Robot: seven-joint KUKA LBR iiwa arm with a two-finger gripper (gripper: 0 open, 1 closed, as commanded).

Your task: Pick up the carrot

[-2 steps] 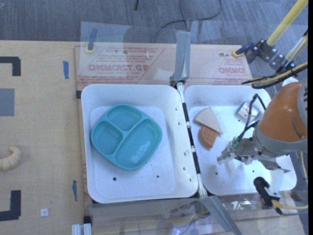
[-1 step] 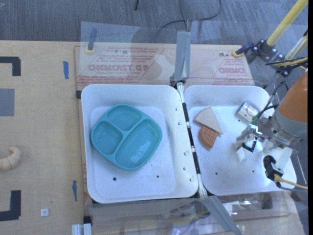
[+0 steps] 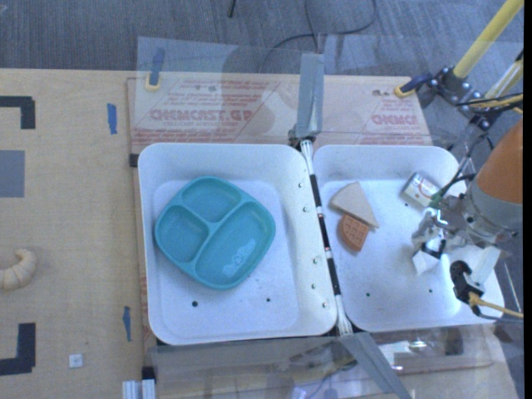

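- Gripper: low over the right bin, apart from the carrot; whether it is spread or closed cannot be told.
- Carrot: probably the orange piece touching the wedge; a grasp may catch the wedge instead.
- Can: near the arm; may get knocked.

Left bin: holds a teal divided plate.
Right bin: holds a tan wedge touching an orange waffle-textured piece, and a small can.
Gripper: low over the right bin's right side.
Bench: croissant at left.
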